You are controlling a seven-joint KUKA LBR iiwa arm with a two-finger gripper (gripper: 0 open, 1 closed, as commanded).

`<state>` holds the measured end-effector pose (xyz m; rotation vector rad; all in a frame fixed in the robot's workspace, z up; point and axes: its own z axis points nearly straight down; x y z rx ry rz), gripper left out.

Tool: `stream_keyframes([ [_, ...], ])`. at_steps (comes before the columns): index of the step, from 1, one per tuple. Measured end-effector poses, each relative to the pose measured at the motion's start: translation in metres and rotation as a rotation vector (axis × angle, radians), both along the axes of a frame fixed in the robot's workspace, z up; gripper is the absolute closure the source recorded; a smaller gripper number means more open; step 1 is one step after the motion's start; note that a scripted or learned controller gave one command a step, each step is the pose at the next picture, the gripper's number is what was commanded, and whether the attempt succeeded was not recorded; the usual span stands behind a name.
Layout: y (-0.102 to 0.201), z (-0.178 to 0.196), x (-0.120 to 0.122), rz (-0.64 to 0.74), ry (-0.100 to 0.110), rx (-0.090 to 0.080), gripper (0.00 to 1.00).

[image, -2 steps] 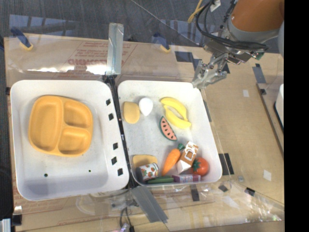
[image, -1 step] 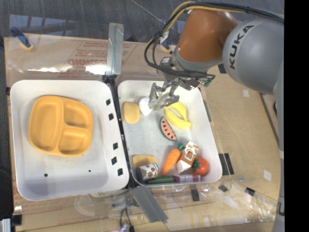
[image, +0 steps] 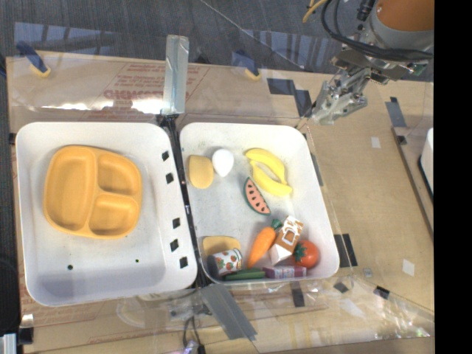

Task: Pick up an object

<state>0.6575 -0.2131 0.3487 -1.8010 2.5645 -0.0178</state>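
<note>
Claw (image: pixel 338 103) above the table (image: pixel 369 190), just past the right bin's (image: pixel 313 169) far right corner, holding nothing; finger gap hard to read, cannot tell. Right bin: banana (image: pixel 268 170), egg (image: pixel 223 161), potato (image: pixel 200 172), melon slice (image: pixel 257 196), carrot (image: pixel 260 245), tomato (image: pixel 307 254), carton (image: pixel 286 240), can (image: pixel 227 260). Left bin (image: pixel 44 271): orange tray (image: pixel 91 191), three sections, upright.

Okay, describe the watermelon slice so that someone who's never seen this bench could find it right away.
Look in the right bin, the one crowded with toy food. Near its middle, just below the yellow banana and above the orange carrot, lies the watermelon slice. It is the only wedge that is red with dark seeds and a green rind.
</note>
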Motion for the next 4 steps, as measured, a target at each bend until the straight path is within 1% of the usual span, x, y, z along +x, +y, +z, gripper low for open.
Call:
stream_keyframes([
  [1, 0.027, -0.162, -0.002, 0.137, 0.024, 0.011, 1.0],
  [2, 0.004, -0.209, -0.052, 0.473, 0.018, 0.005, 1.0],
  [3, 0.015, -0.197, -0.034, 1.065, 0.012, -0.001, 1.0],
  [4, 0.026, -0.192, -0.105, 1.431, 0.013, -0.004, 1.0],
])
